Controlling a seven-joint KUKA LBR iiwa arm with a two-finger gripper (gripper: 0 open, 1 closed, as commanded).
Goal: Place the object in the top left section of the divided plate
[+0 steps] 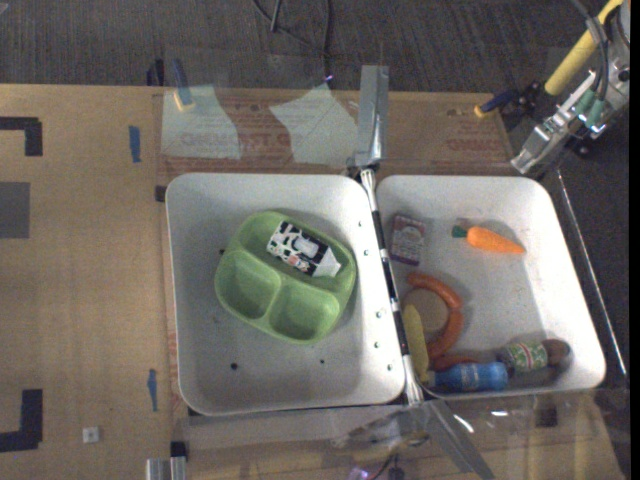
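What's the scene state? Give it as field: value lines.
plate: green divided plate, tilted in the left bin
plate contents: black-and-white carton in the large upper section; two lower sections bare
right bin: carrot, small packet, orange ring, corn, blue bottle, dark bottle
gripper: above the right bin's top right corner, outside it, nothing seen in it

Smooth green plastic plate in matt white bin.
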